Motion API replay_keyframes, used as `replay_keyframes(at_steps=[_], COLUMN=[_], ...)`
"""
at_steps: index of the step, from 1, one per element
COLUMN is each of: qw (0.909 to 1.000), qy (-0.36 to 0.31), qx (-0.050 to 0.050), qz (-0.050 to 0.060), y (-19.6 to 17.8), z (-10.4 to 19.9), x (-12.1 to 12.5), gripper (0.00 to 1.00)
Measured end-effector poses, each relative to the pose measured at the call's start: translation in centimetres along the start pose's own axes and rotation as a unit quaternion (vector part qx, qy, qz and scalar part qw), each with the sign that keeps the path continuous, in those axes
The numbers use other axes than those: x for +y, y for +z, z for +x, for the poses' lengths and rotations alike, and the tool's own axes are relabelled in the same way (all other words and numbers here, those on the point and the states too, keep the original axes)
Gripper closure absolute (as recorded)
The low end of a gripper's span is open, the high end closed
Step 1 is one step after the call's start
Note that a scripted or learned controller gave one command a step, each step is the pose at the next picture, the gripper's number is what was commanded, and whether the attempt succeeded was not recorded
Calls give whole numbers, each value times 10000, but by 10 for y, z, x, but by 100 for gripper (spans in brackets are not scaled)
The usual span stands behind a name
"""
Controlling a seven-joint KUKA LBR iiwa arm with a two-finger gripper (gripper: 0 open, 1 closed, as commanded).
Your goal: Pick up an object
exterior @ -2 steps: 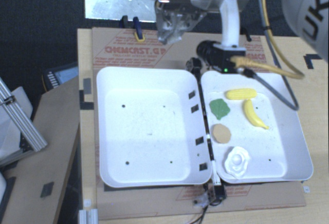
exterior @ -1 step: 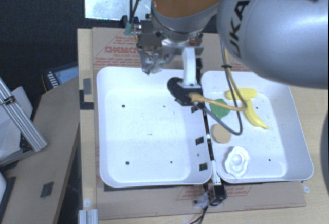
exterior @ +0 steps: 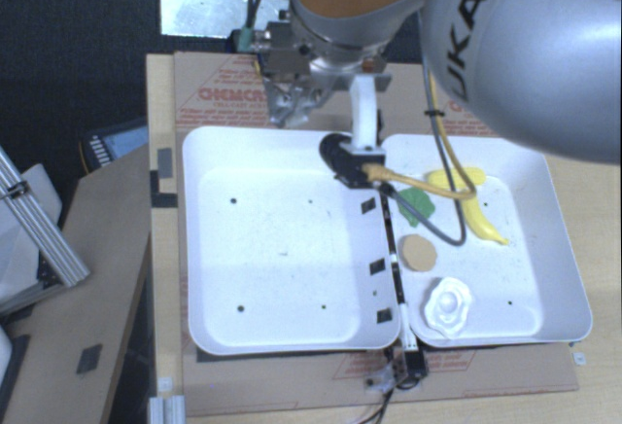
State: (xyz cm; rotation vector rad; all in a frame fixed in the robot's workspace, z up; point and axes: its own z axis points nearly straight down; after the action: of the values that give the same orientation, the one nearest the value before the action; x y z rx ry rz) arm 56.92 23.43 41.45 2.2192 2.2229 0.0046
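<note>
The arm [exterior: 525, 33] reaches in high, its gripper [exterior: 292, 101] above the left bin's [exterior: 282, 247] far rim, grip state unclear

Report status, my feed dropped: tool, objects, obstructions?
Tool above left bin's far rim. Banana, green piece, tan disc, white lump in right bin. Cable crosses banana.

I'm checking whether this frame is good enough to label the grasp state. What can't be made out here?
- The tool in the camera view: blurred, tucked under the arm's wrist, so its state is unreadable.
- Green object: partly crossed by the grey cable, shape unclear.
- Yellow banana-like object: its upper end lies behind the cable.
- Right bin: its far corner is covered by the arm.
</note>
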Motion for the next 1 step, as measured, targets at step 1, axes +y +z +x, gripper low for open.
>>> replay_keyframes(at_steps=[1], qw=[10000], qy=[-3], qx=[6], qz=[-7], y=[-11], z=[0], x=[0], gripper=[100])
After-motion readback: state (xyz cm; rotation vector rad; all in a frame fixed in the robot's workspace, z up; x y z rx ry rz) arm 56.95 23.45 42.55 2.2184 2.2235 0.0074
